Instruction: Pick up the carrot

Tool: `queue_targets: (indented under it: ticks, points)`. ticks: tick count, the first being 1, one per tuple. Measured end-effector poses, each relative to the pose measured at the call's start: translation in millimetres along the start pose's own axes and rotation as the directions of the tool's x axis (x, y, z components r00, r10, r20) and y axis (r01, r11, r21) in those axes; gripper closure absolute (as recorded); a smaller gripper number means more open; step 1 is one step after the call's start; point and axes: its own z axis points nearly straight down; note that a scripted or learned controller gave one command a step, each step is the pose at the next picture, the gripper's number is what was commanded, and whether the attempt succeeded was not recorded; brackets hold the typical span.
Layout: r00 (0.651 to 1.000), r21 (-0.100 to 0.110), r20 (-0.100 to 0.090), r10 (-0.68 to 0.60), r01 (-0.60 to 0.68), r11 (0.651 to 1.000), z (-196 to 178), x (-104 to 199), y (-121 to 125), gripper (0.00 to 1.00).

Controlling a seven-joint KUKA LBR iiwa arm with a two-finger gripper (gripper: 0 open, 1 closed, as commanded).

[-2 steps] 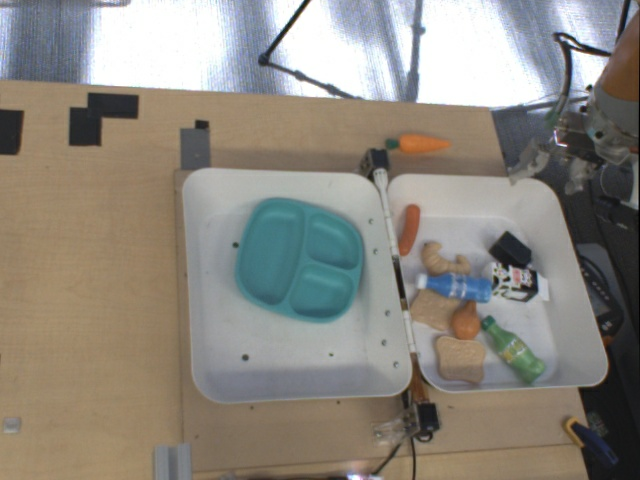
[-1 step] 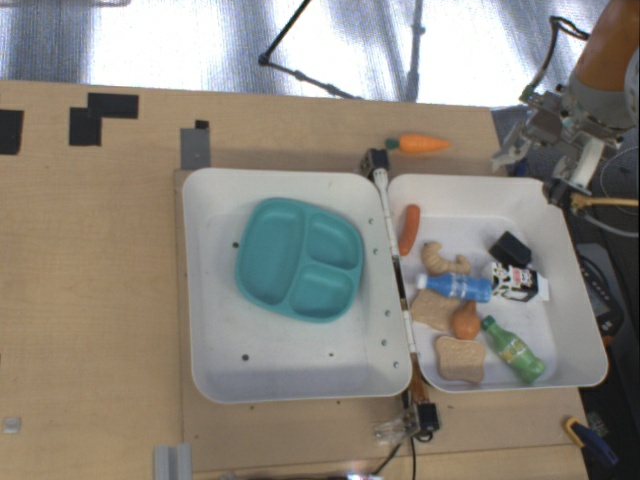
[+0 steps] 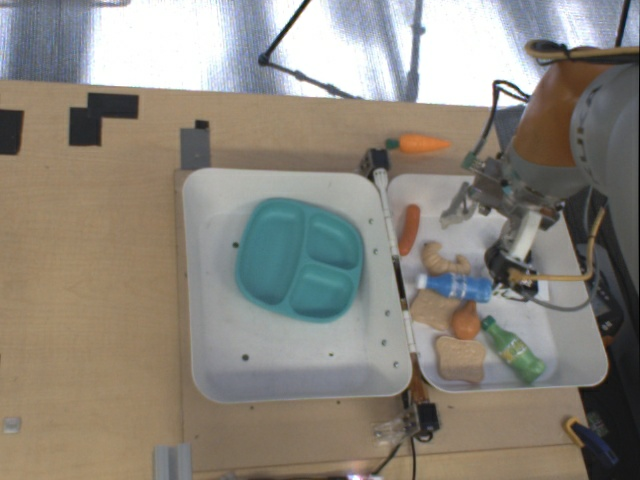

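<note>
The carrot (image 3: 424, 145), orange with a green top, lies on the wooden bench just beyond the far rim of the right bin (image 3: 585, 368), outside both bins. My gripper (image 3: 466, 200) hangs over the far part of the right bin, a short way to the right of the carrot and nearer the camera. It does not touch the carrot, and I see nothing held in it.
The right bin holds a reddish-orange sausage (image 3: 408, 229), a beige knobbly piece (image 3: 443, 260), a blue bottle (image 3: 455, 287), a green bottle (image 3: 513, 348), bread slices (image 3: 460, 358) and a small orange item (image 3: 465, 321). A teal divided plate (image 3: 298, 258) lies in the left bin (image 3: 215, 368).
</note>
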Motion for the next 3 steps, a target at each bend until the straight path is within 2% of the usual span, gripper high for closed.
queue_targets:
  ticks: [1, 2, 3]
  points:
    - [0.999, -0.027, -0.004, 0.048, -0.048, 0.999, -136, 14, 57, 0.0]
    - [0.999, -0.003, 0.002, -0.053, 0.053, 0.999, -47, 40, -10, 0.0]
    - [1.0, -0.008, 0.005, 0.031, -0.031, 0.999, 9, -28, 68, 0.0]
